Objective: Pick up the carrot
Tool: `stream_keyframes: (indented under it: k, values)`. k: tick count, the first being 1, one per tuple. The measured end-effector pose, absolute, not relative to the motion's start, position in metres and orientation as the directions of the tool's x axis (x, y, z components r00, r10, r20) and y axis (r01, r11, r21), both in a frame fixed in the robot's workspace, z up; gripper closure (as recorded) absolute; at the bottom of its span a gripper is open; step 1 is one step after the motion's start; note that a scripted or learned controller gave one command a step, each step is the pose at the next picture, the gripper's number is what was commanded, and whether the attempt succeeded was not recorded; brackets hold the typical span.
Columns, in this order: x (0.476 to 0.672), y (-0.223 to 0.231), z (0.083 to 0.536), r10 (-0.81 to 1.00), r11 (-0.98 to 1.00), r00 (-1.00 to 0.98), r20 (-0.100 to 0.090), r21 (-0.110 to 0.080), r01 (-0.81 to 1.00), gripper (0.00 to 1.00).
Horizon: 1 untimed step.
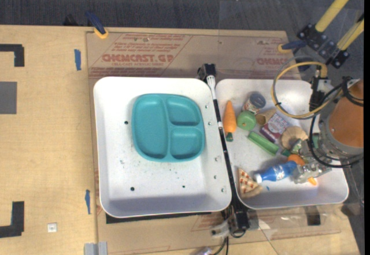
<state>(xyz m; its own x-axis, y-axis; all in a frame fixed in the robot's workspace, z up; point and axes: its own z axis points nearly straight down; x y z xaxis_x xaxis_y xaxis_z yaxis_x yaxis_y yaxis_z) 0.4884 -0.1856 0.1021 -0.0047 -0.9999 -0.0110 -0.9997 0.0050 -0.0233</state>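
So your orange tapered carrot point(230, 118) hasn't been picked up yet, as far as I can judge. It's lying in the right shallow white bin point(338, 193), right up against that bin's left wall, roughly upright along the wall in its back half. Nothing is touching it except maybe the green round piece point(247, 121) just beside it.

Your gripper point(302, 172) is low in the same bin but near the front right, well apart from the carrot, sitting over the blue plastic bottle point(276, 173). Honestly I can't tell whether it's clamped on anything there, too much clutter and cabling. So basically the whole job is left: get across to the left wall, come down, grab, lift.

Counts, big to small:
- two white bins, side by side
- one teal plastic divided plate point(169, 127), alone in the middle of the left bin point(115, 190)
- one blue bottle, front of the right bin
- one long green cylinder point(263, 142), mid-bin
- one carrot
- one pizza-slice toy point(248, 182) at the front left corner
- one purple packet point(275, 126) and one small grey-topped can point(255, 100) towards the back

There's more small stuff under the arm I can't make out.
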Motion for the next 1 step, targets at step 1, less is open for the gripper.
stream_keyframes:
  k: [1]
  values:
    - [0.4879,-0.1857,0.1015,-1.0,0.005,-0.005,-0.012,-0.022,-1.0,0.0]
